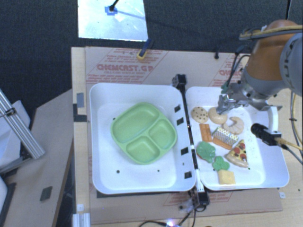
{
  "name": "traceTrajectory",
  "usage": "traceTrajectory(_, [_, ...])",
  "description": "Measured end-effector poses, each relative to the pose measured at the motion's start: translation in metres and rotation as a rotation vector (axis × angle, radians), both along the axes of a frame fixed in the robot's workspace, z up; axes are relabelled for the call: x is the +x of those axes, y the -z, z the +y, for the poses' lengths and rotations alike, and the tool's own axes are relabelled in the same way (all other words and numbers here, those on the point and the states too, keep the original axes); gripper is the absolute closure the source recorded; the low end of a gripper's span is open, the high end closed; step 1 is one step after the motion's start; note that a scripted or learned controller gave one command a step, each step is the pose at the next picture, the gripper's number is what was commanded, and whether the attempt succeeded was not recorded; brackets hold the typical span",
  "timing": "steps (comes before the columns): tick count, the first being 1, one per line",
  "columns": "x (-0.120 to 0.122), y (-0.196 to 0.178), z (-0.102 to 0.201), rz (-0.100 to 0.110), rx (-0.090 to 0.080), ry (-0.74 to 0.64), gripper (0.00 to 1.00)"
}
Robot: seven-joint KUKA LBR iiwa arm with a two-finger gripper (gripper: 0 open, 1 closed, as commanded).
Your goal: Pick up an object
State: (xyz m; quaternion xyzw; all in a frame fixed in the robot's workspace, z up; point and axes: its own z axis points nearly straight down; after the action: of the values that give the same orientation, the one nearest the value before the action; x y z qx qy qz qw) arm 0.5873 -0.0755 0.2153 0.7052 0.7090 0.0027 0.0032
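two white bins [137, 91] side by side on the bench [123, 65]

You see your arm [279, 56] as a rounded grey shell with a broad orange band above the wrist. Dark cables run along its near side, and the tool [226, 103] is bare silvery metal.
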Motion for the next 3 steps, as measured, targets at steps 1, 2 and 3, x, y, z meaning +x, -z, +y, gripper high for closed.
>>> traceTrajectory(1, [0.001, -0.01, 0.0, 0.005, 0.001, 0.0, 1.0])
traceTrajectory(2, [0.013, -0.017, 0.048, 0.005, 0.002, -0.005, 1.0])
traceTrajectory(3, [0.02, -0.02, 0.096, 0.005, 0.003, -0.004, 1.0])
